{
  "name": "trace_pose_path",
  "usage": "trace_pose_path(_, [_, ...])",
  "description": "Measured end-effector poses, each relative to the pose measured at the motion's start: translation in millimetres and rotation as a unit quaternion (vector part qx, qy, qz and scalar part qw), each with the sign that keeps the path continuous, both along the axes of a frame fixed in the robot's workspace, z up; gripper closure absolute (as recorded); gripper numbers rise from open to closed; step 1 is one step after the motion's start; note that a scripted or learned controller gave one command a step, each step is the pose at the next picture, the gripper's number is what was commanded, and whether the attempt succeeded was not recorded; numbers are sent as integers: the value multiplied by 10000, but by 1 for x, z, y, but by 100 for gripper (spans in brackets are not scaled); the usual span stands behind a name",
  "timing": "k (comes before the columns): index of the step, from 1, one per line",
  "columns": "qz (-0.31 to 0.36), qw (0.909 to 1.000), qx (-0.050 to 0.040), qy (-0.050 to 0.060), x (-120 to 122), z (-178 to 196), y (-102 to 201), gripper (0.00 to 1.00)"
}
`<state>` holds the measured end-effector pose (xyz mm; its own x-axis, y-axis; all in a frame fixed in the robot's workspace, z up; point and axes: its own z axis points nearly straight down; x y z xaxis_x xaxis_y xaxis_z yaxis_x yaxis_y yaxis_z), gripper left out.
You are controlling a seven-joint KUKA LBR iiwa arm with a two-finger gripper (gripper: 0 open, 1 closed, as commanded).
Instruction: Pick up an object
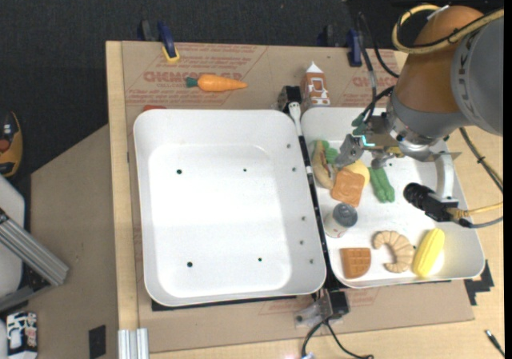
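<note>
One cracker, one croissant and one corn cob lie nearest in the right bin; the claw's grip cannot be told.

I watch through one fixed camera above the bench, looking down at a slant. It sits far enough back to take in both bins, left bin and right bin, plus the bench's edges.

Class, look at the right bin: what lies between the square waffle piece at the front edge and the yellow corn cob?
In the camera view, a croissant lies between the waffle piece and the corn cob, close to both.
</note>
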<state>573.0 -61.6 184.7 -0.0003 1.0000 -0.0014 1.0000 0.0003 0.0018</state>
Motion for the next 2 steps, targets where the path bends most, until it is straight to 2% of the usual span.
trace_pose_path(1, [-18, 10000, 7, 33, 8, -48, -39, 0])
trace_pose_path(2, [-18, 10000, 20, 15, 15, -101, -85, 0])
